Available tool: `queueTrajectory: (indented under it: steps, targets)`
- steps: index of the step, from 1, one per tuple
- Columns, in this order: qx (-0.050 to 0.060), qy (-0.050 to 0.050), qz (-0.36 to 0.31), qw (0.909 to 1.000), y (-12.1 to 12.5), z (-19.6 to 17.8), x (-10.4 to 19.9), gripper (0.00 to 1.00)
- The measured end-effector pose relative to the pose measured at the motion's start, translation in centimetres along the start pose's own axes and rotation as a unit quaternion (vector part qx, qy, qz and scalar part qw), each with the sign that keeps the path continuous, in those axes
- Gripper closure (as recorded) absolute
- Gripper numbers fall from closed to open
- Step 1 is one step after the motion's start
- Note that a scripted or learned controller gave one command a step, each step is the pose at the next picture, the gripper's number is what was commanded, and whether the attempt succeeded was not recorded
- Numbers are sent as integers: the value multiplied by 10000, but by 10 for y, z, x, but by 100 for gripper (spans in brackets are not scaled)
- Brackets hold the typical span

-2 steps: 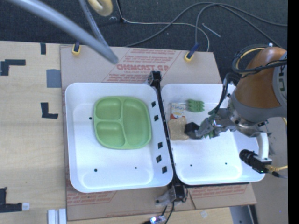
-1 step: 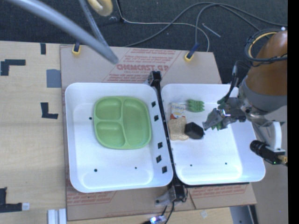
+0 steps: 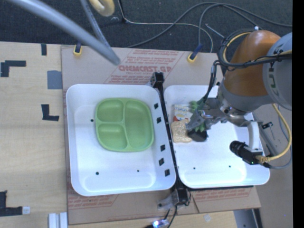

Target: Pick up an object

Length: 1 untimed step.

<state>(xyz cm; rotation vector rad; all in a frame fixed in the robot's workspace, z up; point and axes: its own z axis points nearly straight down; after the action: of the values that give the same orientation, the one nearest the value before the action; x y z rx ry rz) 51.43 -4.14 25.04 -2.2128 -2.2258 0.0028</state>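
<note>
Claw [image 3: 198,127] is seen lowered into the right bin [image 3: 223,172], over a small cluster of items [image 3: 183,122] by the divider; whether it is spread or pinching cannot be told, perhaps because of blur. A green plate [image 3: 124,125] is seen in the left bin [image 3: 114,182].

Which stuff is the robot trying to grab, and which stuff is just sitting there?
For the job:
gripper
small pile of objects in the right bin

Just sitting there:
green divided plate in the left bin
yellow clamps
</note>
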Motion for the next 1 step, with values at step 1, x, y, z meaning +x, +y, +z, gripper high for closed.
queueTrajectory:
  steps: [1]
  targets:
    - [-3, 0, -6, 10000, 2, 4, 55, 100]
